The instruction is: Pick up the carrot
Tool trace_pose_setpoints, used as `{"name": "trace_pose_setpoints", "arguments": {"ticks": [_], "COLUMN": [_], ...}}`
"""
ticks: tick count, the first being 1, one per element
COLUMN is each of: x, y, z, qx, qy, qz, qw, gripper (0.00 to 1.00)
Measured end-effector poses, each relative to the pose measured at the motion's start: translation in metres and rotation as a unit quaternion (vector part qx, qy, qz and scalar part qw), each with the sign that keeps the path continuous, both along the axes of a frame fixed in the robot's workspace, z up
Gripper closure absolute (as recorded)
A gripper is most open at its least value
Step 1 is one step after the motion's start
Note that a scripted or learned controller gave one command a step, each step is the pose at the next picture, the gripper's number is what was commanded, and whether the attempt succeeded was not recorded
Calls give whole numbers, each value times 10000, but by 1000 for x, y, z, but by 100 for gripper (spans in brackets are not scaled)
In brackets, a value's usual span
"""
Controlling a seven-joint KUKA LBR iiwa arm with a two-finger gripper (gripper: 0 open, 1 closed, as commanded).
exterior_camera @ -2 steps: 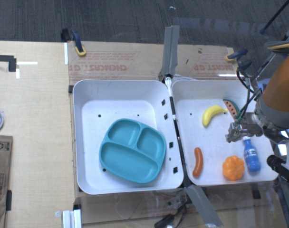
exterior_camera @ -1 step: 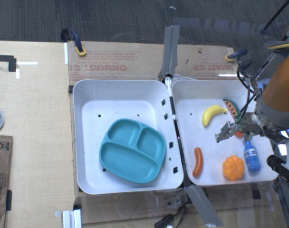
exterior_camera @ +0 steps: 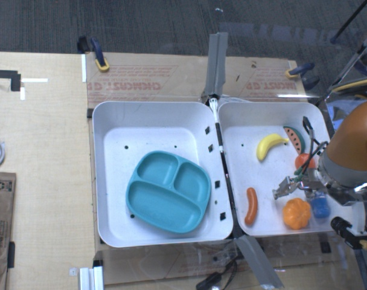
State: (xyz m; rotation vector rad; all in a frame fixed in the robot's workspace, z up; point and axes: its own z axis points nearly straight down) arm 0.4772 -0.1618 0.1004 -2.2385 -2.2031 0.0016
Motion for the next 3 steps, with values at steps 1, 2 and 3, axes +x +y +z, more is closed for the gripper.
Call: {"name": "trace_pose_setpoints", "arguments": {"ticks": [1,2,3], "x": [0,1,-1], "y": [-1,29,30], "z": [9,121,-3], "qx": [-3,-6,1], "qy": [5,2,13], "qz": [-17,-311,-630], "qw": [10000,9995,9980], "gripper": [100,100,100]}}
